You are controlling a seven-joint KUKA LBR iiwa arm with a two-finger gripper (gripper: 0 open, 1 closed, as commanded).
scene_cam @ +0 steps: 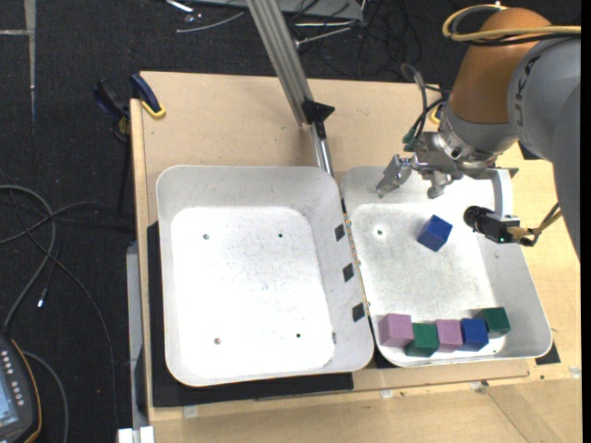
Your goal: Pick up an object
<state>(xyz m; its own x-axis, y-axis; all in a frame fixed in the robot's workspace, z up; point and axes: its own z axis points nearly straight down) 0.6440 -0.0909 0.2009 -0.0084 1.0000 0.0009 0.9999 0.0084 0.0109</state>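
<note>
Five blocks point(443, 332) along right bin's point(519, 275) near wall

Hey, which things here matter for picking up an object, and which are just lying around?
For the job:
end effector, open
lone blue cube
row of purple, green and blue cubes
right white plastic bin

Just lying about:
left white plastic bin
yellow-tipped clamp
slanted metal rail
</note>
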